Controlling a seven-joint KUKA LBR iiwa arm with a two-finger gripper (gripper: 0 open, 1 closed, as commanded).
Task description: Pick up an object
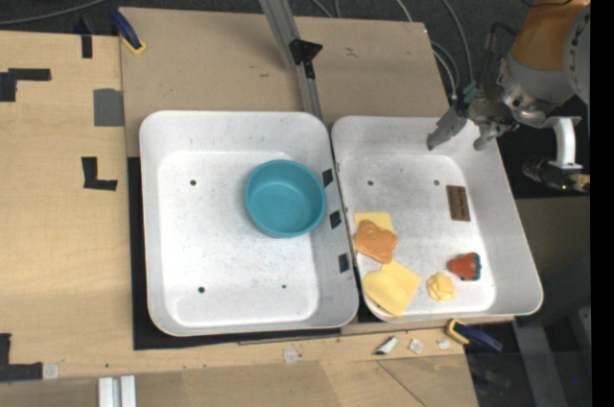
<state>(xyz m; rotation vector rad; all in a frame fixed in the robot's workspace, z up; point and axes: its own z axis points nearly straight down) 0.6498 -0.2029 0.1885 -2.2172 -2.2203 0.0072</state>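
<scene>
Overhead, the claw [463,134] hangs over the right bin's [508,232] far edge, fingers apparently spread apart and empty. Small food pieces [376,242] lie nearer. A blue bowl [284,197] sits in the left bin [182,232].

left bin [173,203]: blue bowl [284,197] mid | right bin [508,232]: top half clear

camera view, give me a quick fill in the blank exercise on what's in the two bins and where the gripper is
1. The blue bowl sits in the ______ bin.
2. The small brown block lies in the ______ bin.
3. The gripper is over the right bin's ______ edge, away from the yellow and orange pieces.
4. The red piece lies just right of a small ______ piece.

Missing words: left; right; far; yellow
</scene>
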